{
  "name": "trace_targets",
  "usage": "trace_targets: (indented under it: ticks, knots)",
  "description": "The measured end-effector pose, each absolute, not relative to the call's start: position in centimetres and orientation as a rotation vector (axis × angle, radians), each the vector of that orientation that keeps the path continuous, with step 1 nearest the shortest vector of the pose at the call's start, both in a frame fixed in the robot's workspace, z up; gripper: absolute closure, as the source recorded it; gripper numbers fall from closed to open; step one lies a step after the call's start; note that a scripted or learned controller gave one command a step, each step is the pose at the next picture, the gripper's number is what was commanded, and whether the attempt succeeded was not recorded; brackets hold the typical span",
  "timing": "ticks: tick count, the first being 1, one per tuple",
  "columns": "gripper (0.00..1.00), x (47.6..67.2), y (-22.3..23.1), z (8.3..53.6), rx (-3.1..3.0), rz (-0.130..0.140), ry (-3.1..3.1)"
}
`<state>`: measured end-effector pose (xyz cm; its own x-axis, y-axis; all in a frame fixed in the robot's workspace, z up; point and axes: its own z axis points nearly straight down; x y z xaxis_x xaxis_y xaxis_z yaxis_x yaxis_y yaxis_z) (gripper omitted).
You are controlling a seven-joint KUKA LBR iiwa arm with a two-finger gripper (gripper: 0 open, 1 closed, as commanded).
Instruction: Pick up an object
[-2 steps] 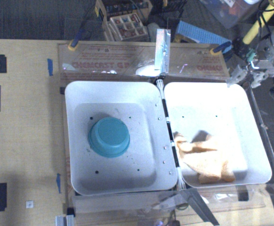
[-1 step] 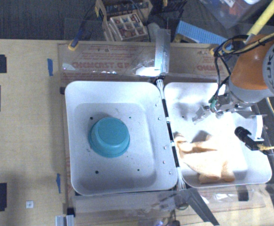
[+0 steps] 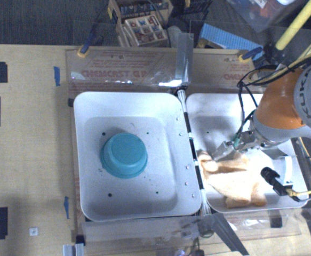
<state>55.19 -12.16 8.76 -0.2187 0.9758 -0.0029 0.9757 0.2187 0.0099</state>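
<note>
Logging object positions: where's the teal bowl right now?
The teal bowl sits upside down near the middle of the left bin, apart from the gripper and tan cloth in the right bin.

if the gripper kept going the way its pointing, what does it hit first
Most likely the tan cloth-like object in the right bin. The gripper points down and left right at its upper edge, though the single view leaves depth unclear.
</note>
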Motion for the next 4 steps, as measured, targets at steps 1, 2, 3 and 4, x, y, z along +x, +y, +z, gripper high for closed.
trace_targets:
  ticks: [1,2,3,4]
  knots:
    - [1.00,55.4,-12.4,9.7,1.963,0.014,2.437]
    - [1.00,55.1,-11.8,17.8,2.030,-0.002,2.397]
    - [0.00,55.1,-11.8,17.8,2.031,-0.001,2.397]
    - [0.00,60.5,-11.1,23.1,1.811,0.000,2.563]
